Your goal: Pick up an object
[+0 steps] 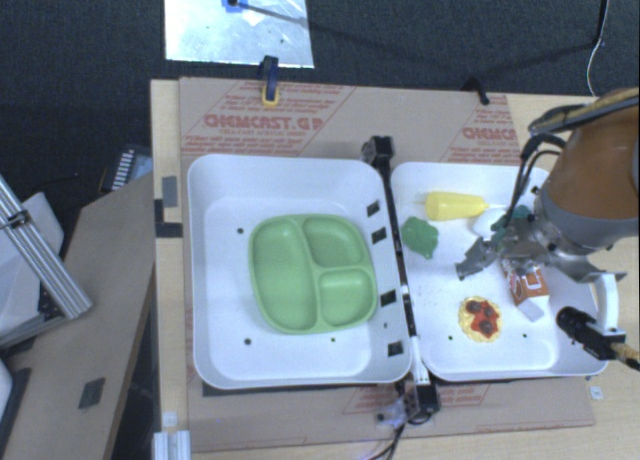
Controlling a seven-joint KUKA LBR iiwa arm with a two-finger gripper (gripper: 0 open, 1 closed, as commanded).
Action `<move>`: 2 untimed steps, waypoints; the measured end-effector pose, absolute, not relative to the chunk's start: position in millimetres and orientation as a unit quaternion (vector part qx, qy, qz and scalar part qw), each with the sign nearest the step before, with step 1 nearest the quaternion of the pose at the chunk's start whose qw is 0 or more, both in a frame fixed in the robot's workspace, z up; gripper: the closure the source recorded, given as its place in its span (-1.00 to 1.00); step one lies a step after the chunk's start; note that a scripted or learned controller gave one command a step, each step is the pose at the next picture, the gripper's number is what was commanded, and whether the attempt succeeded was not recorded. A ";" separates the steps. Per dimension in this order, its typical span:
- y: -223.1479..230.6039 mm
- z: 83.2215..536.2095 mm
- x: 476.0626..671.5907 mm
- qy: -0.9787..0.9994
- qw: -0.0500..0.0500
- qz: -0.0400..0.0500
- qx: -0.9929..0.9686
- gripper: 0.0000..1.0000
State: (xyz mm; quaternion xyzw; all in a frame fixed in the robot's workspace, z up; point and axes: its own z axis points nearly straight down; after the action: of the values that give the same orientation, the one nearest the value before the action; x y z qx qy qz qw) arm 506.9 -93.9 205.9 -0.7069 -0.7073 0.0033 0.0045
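Observation:
The right bin (pixel 440 353) holds a yellow corn-like piece (pixel 455 206) at the back, a green broccoli-like piece (pixel 420 238) near its left wall and a small pizza-like disc (pixel 481 318) toward the front. A brown-and-white packet (pixel 527 286) lies right of the disc, partly under the arm. My gripper (pixel 495 253) hangs low over the middle of this bin, between the corn piece and the disc. The arm's wrist covers much of it.
A green divided plate (pixel 310 273) lies in the left bin (pixel 220 198). A black divider bar (pixel 392 248) runs between the bins. A dark cylindrical part (pixel 585 331) of the arm reaches over the right bin's front right corner.

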 end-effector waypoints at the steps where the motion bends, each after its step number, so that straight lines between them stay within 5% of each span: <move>1: -93.8 211.4 509.7 -0.708 0.000 0.000 -0.706 -1.00; 2: -94.4 169.1 506.9 -0.707 0.001 0.001 -0.707 -1.00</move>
State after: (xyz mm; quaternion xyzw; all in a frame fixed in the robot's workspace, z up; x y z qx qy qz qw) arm 506.9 -94.4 169.1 -0.7069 -0.7073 0.0006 0.0013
